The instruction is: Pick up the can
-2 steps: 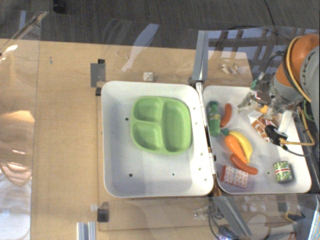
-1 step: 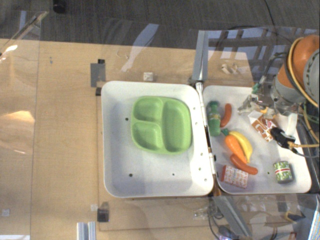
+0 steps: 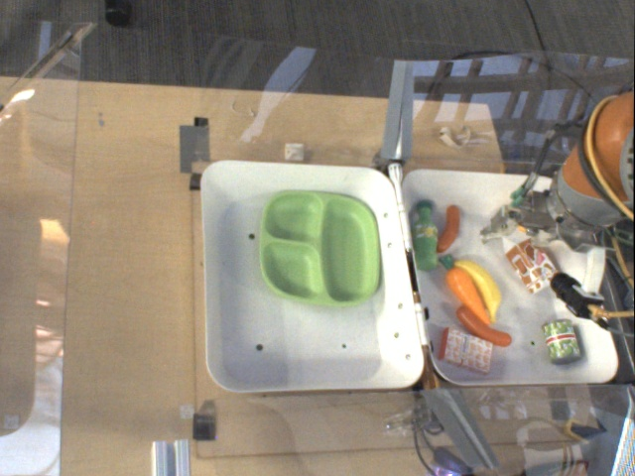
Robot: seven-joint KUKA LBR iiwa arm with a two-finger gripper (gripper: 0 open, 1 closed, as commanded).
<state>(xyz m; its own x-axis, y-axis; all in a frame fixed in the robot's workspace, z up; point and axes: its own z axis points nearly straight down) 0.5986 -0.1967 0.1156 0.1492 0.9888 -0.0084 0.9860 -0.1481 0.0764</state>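
The can (image 3: 562, 342) is small, with a green, white and red label, and stands near the front right corner of the right bin (image 3: 595, 375). My gripper (image 3: 501, 218) hovers over the back part of that bin, well behind and to the left of the can. It is open, with nothing between its fingers. A red and white carton (image 3: 529, 266) lies between the gripper and the can.
The right bin also holds a green bottle (image 3: 425, 234), a sausage (image 3: 449, 227), a carrot (image 3: 464, 291), a banana (image 3: 484, 284), another sausage (image 3: 484, 328) and a red packet (image 3: 465, 350). A green divided plate (image 3: 320, 247) sits in the left bin (image 3: 228, 355).
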